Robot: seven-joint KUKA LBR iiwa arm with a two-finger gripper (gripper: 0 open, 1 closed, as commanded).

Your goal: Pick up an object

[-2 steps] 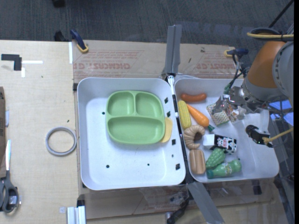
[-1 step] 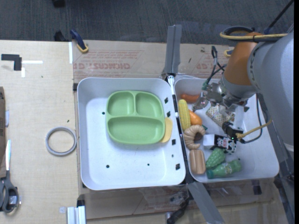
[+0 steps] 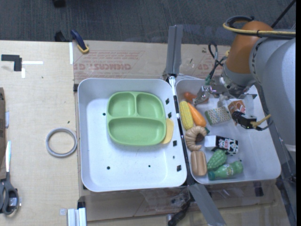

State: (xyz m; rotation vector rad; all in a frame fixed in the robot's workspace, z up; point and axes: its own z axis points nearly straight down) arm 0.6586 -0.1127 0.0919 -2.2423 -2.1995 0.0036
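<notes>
Left bin (image 3: 94, 173) carries the green divided tray (image 3: 136, 118). Right bin: corn cob (image 3: 186, 115), carrot (image 3: 197, 116). Gripper (image 3: 206, 94) hovers above these; its state you cannot tell. Descend plumb onto the carrot, clear of the bin wall.

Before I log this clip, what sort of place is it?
Probably a robotics lab bench for pick-up trials: two white bins, toy food such as a corn cob in one, a green divided plate in the other, tape roll beside.
</notes>
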